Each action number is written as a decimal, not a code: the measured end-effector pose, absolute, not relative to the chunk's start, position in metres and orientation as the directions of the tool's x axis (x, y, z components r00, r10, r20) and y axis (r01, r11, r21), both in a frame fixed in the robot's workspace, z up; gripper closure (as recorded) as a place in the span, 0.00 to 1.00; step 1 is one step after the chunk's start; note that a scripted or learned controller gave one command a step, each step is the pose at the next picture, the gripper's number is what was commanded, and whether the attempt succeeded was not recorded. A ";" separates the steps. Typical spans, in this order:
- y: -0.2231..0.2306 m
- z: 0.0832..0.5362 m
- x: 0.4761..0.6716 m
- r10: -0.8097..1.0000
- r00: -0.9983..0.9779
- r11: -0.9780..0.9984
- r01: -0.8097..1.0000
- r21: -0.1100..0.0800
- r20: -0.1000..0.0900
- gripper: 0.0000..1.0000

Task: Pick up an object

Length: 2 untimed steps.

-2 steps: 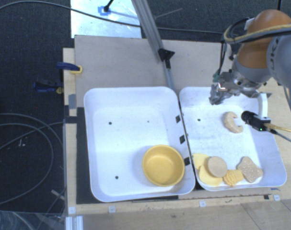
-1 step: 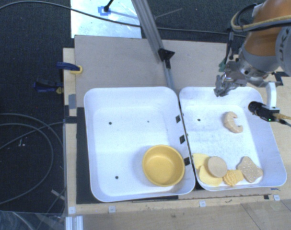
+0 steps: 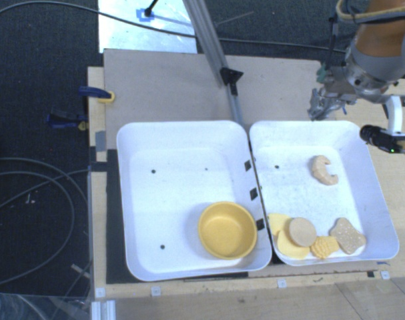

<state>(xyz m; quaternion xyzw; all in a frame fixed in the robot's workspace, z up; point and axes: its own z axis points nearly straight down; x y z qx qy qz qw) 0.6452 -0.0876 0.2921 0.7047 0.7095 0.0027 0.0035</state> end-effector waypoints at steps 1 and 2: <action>-0.038 0.289 0.662 1.000 -0.010 0.010 1.000 0.005 0.001 1.00; 0.009 0.288 0.670 1.000 -0.010 0.010 1.000 0.004 0.001 1.00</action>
